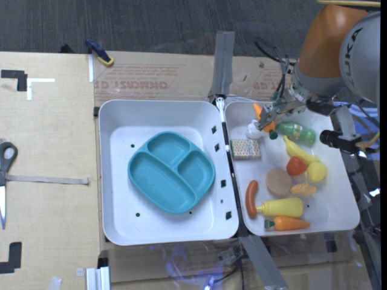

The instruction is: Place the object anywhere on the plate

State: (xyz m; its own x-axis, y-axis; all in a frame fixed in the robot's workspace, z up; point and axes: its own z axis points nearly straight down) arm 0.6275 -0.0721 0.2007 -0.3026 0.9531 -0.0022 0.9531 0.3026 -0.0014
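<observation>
A blue three-compartment plate (172, 171) lies in the left white bin (115, 222) with nothing on it. My gripper (268, 124) hangs low over the far left corner of the right bin (338, 222), well to the right of the plate. Just under and beside the gripper are a small white piece (254, 130), an orange piece (258, 109) and a green bottle (297, 133). A speckled tan block (245, 148) sits a little nearer, by the bin's left wall. Nothing shows clearly held in the gripper.
The right bin also holds a banana (299, 151), tomato (295, 165), lemon (316, 172), tan disc (279, 181), red sausage (251, 198), yellow bottle (282, 208) and carrot (287, 223). Scissors (5, 162) lie on the bench at far left.
</observation>
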